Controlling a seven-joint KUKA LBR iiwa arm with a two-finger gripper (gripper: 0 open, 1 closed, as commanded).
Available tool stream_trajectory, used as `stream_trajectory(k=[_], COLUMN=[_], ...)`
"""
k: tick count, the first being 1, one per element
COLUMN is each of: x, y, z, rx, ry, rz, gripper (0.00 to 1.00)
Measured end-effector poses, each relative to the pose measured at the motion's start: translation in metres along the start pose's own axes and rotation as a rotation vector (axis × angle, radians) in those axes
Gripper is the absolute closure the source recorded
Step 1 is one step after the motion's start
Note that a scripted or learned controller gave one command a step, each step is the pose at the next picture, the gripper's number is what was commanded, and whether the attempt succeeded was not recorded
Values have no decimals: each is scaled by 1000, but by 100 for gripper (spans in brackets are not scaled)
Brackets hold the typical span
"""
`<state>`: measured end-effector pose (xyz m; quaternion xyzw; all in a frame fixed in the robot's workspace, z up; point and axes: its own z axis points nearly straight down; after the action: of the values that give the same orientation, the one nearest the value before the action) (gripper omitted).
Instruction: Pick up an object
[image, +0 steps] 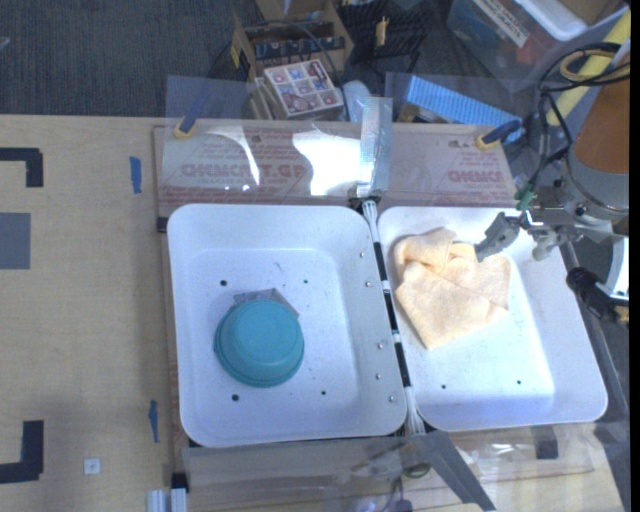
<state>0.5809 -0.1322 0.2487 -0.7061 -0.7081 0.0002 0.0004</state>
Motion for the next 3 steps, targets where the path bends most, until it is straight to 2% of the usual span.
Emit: stream_trajectory(k=[1, 2, 3], x=[23, -15, 26], y=[33, 72, 87], z=[23, 146, 156], rx=[-5, -5, -3], ry=[-2, -2, -8], rz=[-118, -228, -402], gripper=[0, 0, 0])
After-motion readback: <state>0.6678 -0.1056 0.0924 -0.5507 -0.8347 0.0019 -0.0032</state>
